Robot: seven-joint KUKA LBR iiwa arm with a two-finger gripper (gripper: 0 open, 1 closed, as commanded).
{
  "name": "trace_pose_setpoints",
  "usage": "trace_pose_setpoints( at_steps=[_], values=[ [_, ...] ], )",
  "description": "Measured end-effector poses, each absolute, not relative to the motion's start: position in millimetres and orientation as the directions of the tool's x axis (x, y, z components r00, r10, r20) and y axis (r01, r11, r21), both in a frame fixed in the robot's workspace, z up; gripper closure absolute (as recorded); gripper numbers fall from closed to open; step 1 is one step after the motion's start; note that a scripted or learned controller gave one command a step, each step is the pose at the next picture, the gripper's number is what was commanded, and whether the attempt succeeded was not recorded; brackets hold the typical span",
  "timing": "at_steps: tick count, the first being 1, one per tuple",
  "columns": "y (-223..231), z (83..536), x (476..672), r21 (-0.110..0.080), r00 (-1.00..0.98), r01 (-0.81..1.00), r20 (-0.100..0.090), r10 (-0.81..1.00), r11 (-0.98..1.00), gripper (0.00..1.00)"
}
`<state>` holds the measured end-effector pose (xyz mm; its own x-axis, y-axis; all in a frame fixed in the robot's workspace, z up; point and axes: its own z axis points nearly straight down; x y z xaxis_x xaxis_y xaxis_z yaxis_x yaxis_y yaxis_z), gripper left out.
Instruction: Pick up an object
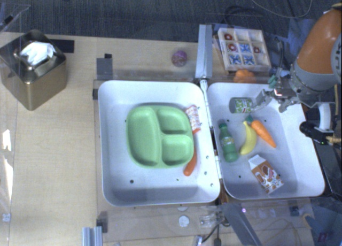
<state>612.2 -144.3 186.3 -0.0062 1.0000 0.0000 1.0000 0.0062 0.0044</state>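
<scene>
The right bin [299, 154] holds a green can [240, 105] lying on its side, a banana [248, 138], a carrot [263, 133], a green bottle [228, 142] and a small brown-and-white carton [265, 174]. My gripper [272, 102] hangs over the bin's far right part, just right of the can and above the carrot. It stands open, with nothing between its fingers. The left bin [115, 175] holds a green divided plate [160, 135], a snack packet [193, 117] and a thin orange carrot-like piece [190, 164].
Behind the right bin lie a tic-tac-toe board [241, 48] and an orange ball [244, 75]. A purple ball [179, 58] sits behind the left bin. A brass box with white tissue [35, 68] stands at the far left of the bench.
</scene>
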Motion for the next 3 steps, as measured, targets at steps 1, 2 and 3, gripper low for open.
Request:
trace_pose_setpoints(
  at_steps=[1,2,3],
  values=[
    [-144,97,604.4,0.008,-0.181,0.983,-0.002,0.983,0.181,0.00],
    [-143,110,607.1,0.016,-0.183,0.983,-0.004,0.983,0.183,1.00],
    [-108,223,619.6,0.010,-0.218,0.976,-0.003,0.976,0.219,1.00]
  ],
)
